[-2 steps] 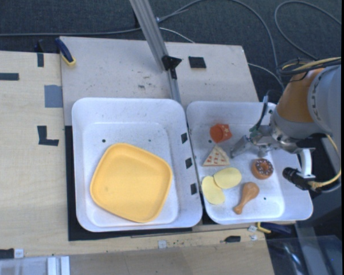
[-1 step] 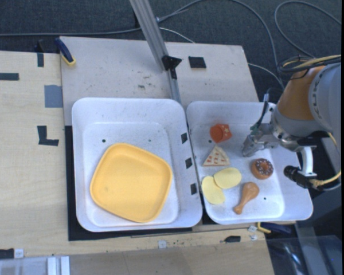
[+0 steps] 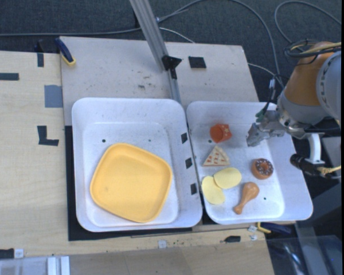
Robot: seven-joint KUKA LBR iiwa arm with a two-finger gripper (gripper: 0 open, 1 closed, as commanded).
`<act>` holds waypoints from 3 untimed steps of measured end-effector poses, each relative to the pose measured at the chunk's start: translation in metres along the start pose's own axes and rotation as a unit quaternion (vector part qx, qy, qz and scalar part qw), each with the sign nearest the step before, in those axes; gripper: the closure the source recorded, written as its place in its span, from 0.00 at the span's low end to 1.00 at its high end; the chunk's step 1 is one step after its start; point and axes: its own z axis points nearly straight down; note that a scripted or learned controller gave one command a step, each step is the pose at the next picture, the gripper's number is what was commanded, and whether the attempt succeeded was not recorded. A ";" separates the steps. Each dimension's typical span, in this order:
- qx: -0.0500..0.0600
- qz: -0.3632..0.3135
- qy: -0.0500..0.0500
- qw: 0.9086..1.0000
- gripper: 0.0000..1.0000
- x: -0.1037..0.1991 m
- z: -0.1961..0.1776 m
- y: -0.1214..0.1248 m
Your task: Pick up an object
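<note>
White plastic makes up the 2 shallow bins that we see side by side on the desk (image 3: 132,73). We count 1 yellow plate (image 3: 131,181) lying flat in the left bin (image 3: 83,110), and nothing else lies in that bin.

In the right bin (image 3: 295,208) we count 6 small toy foods: 1 red tomato-like piece (image 3: 220,133), 1 pizza slice (image 3: 216,157), 2 pale yellow chips (image 3: 221,184) that overlap each other, 1 drumstick (image 3: 246,196) and 1 chocolate doughnut (image 3: 262,168).

We see 1 arm (image 3: 309,90), grey with an orange band, reaching in from the right, and its pincer (image 3: 256,135) sits over the upper part of the right bin. We cannot tell how wide the pincer stands, and we see no object in it.

The doughnut lies just below the pincer in the view, near it but apart. The tomato-like piece lies to the pincer's left, about level with it. The pizza slice sits below the tomato-like piece, the chips just below the slice, and the drumstick to the right of the chips, under the doughnut.
</note>
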 end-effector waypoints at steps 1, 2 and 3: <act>-0.001 0.000 0.000 1.000 1.00 -0.001 -0.048 0.011; 0.000 0.000 0.000 1.000 1.00 0.000 -0.085 0.012; 0.001 -0.001 0.000 1.000 1.00 0.048 -0.090 -0.003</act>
